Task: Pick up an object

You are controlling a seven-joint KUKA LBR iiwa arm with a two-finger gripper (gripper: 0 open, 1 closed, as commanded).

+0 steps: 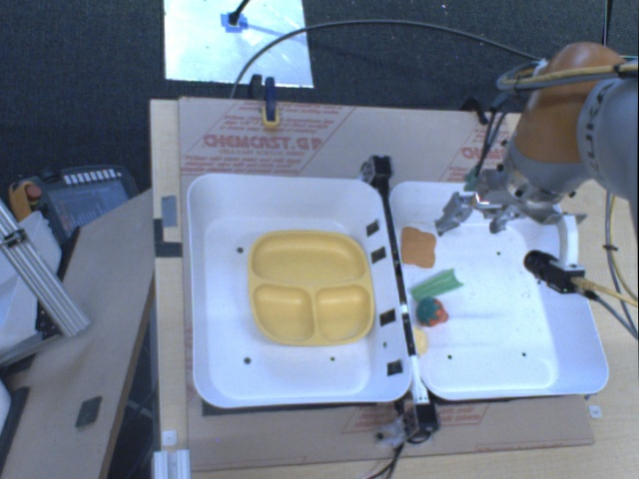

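At the far left of the bench edge lies a dark handheld controller (85, 196) with a red button, and nearer the camera a silver aluminium rail (38, 277) slants across the side table. Farther back, a shiny metal sheet (238, 26) rests on the dark floor covering, with a small blue and yellow clamp (270, 103) at the far edge of the brown board under the bins. The left bin (215, 367) holds a yellow divided plate (311, 286), lying flat near its middle, with three compartments facing up. A black strip (391, 267) with clips runs along the seam between the two bins. Just right of that seam, in the right bin (519, 367), an orange flat piece (418, 247) lies toward the far left part; nearer, a green wedge-like item (437, 284) lies tilted, and just beside it on the near side sits a small round teal and orange object (432, 312); a small yellow bit (420, 342) shows at the bin's left wall. These things are clustered together along the left side of the bin, well apart from its right half. The grey arm with its orange band (574, 88) reaches in from the far right, wrist pointed down over the far part of the right bin. The gripper (477, 213) hangs there with its two fingers spread apart, nothing between them, to the right of the orange piece and apart from it. A black cable fitting (547, 267) sits to its right.
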